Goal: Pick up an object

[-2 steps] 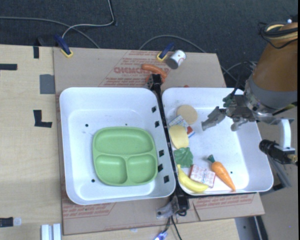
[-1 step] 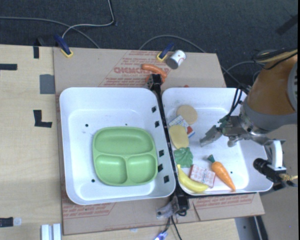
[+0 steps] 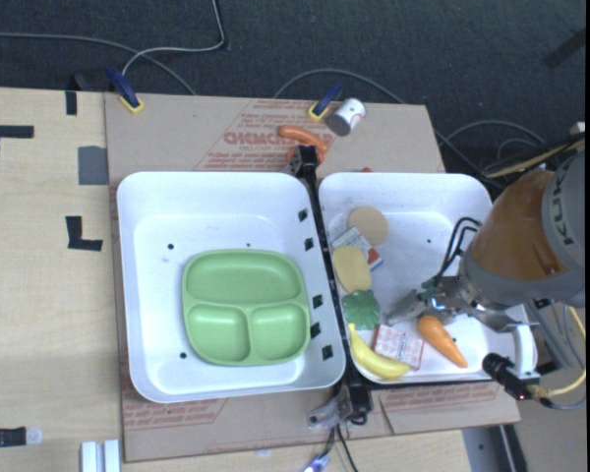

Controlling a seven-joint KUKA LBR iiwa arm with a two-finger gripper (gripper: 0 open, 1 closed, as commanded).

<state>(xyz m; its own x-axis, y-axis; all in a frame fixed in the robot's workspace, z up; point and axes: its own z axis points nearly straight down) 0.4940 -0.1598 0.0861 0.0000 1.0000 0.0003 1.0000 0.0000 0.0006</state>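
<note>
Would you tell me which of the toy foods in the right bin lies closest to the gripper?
The carrot: it lies right beside the gripper, while the banana and the other foods sit further left.

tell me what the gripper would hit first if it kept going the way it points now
Probably the green toy: the gripper points toward the bins' divider, just above the carrot. Depth is unclear from this slanted view.

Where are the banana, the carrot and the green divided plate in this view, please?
banana (image 3: 378,359): camera view, middle of its curve.
carrot (image 3: 441,340): camera view, mid-body.
green divided plate (image 3: 244,275): camera view, large upper compartment.
</note>
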